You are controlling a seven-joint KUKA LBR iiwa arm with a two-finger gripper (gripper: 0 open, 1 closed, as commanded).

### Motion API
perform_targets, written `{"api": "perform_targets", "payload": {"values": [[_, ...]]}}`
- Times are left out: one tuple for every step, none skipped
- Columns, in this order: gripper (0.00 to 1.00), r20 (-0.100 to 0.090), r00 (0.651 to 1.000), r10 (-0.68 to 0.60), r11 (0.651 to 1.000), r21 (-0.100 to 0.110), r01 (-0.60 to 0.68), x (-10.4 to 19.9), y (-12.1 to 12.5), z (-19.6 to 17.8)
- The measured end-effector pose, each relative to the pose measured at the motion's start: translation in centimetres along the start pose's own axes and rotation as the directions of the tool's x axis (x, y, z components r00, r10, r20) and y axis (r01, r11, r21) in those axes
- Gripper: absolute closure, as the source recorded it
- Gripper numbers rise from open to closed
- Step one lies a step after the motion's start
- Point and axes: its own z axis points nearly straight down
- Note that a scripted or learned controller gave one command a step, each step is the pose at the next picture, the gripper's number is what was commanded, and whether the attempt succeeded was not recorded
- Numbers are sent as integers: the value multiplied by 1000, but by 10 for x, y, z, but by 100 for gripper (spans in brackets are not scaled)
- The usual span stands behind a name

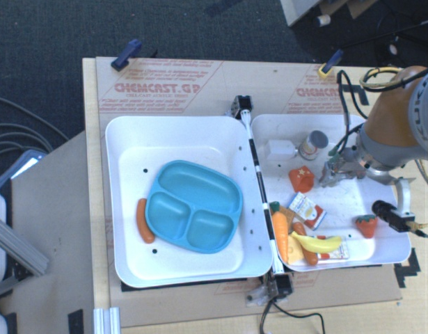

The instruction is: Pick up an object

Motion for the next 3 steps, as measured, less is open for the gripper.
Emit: {"api": "perform_targets", "payload": {"values": [[0, 0, 1000, 0, 1000, 0, 0, 0, 0, 0], [100, 0, 1000, 0, 1000, -1, 0, 0, 0, -10], [0, 0, 1000, 0, 1000, -1, 0, 0, 0, -10]]}}
